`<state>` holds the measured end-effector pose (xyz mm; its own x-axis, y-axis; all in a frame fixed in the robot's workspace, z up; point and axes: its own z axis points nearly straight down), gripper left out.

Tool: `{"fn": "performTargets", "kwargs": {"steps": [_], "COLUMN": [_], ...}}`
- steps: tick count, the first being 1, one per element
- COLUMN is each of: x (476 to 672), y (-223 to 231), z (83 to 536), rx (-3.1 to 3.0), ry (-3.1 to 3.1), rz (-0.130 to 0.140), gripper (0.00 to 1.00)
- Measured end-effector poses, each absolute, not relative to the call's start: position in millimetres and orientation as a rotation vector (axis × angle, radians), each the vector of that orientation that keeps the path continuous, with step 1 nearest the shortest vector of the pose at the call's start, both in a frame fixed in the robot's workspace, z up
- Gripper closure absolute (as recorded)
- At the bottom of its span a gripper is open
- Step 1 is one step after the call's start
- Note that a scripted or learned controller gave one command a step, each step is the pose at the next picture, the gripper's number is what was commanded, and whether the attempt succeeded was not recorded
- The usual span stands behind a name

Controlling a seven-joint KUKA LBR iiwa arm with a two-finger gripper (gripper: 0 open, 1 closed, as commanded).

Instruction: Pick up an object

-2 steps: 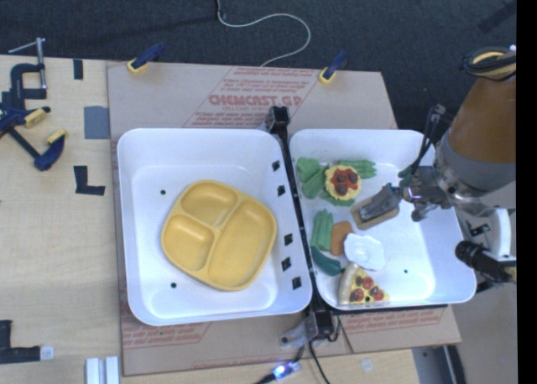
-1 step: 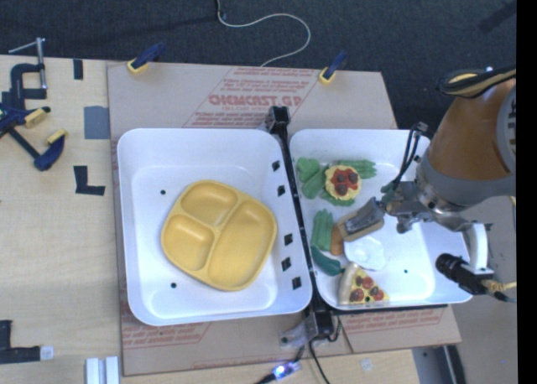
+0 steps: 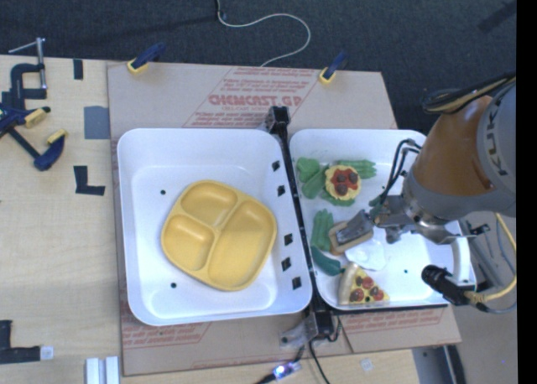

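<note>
In the right bin [image 3: 403, 143], my gripper [image 3: 359, 228] hangs low over the toys near the bin's middle. Its tip sits right at a small tan block [image 3: 339, 237], which lies against a green leafy piece [image 3: 322, 231]. I cannot tell whether the block is gripped. A round tart with red topping [image 3: 342, 183] rests on more green pieces [image 3: 309, 174] toward the back. A pizza slice [image 3: 361, 287] lies by the front wall. A white lump [image 3: 371, 253] sits just under the wrist.
The left bin [image 3: 138, 206] holds a yellow divided plate [image 3: 220, 233]. The black divider [image 3: 289, 206] runs between the bins. The orange-banded arm [image 3: 457, 160] covers the right bin's right side. Blue clamps [image 3: 25, 114] sit on the bench at far left.
</note>
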<state>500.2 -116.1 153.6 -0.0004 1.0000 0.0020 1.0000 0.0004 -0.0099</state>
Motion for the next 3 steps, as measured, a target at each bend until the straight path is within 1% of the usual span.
{"fn": "performTargets", "kwargs": {"steps": [1, 2, 3], "x": [494.5, 495.6, 496.0], "y": [-120.9, -121.3, -119.3], "z": [106.4, 87.0, 96.8], "rx": [-2.215, -2.221, -2.217], "ry": [-2.215, -2.221, -2.221], "rz": [0.009, -0.001, -0.003], "gripper": [0.00, 0.00, 1.00]}}
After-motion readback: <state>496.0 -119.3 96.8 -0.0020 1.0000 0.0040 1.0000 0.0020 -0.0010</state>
